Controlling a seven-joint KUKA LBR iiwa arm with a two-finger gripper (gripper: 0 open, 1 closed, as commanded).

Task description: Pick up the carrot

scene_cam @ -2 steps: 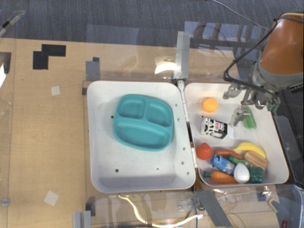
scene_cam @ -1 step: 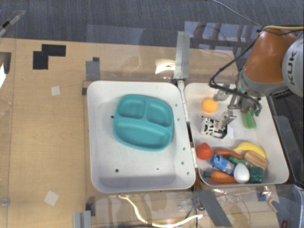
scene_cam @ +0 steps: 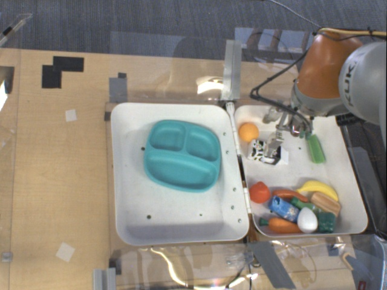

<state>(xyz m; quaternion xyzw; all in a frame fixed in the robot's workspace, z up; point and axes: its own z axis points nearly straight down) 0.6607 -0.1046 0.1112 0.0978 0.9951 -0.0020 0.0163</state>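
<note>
The carrot is a stubby orange piece lying at the front edge of the right bin, next to a white egg. My gripper hangs low over the bin's back left part. It is right at a black-and-white patterned item, well behind the carrot. The grey arm with its orange band comes in from the upper right.
The right bin also holds an orange ball, a green piece, a red tomato, a banana, a blue can and other toy foods packed around the carrot. A teal divided plate lies in the left bin.
</note>
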